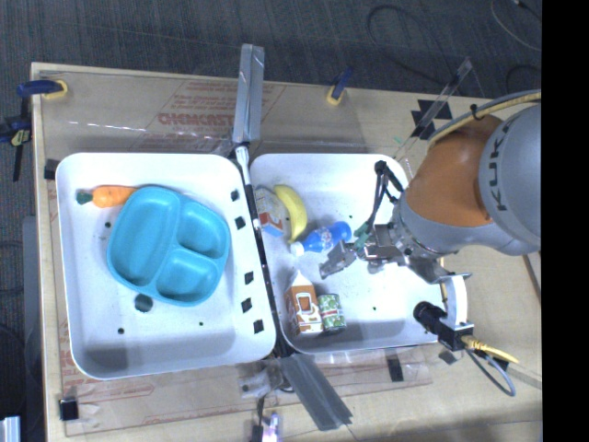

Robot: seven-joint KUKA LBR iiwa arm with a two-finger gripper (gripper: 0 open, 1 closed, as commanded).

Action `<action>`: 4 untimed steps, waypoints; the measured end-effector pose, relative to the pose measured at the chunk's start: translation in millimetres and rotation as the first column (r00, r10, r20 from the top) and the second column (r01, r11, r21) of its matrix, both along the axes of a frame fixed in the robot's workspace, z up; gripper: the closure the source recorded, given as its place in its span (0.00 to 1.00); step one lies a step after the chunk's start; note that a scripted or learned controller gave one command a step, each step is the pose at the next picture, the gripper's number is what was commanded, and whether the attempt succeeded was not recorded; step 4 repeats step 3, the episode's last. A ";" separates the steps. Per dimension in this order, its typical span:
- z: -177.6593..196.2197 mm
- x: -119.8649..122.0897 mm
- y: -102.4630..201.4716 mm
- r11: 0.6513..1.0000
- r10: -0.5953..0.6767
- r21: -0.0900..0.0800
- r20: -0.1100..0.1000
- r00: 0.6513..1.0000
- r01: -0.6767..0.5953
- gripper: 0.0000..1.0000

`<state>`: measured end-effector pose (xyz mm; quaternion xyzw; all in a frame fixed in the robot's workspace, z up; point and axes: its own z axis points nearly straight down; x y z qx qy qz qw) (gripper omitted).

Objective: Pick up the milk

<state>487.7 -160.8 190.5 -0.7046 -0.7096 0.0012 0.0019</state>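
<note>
Crowding milk (305,309): bottle (320,240), banana (293,208), hand (348,256).

You had the arm (497,187) entering from the right edge of the frame, its grey body filling the upper right and the orange band sitting just left of it, at centre right. From there the wrist reached leftward and slightly down toward the middle of the frame. The gripper (342,256) sat just right of frame centre, pointing left. One metal finger (336,261) showed as a pale, slanted bar at its lower left tip. Note that the jaw spacing was not readable from this angle. A black fitting with a yellow cable hung off the wrist at lower right.
</note>
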 end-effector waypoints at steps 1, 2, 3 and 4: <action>-92.4 -8.3 39.9 0.974 0.227 -0.008 0.005 0.974 -0.227 0.00; -83.3 -7.7 42.3 0.972 0.235 -0.005 0.004 0.972 -0.235 1.00; 4.9 -8.3 105.7 0.756 0.654 -0.013 0.009 0.756 -0.654 1.00; 4.9 -8.3 105.7 0.756 0.654 -0.013 0.009 0.756 -0.654 1.00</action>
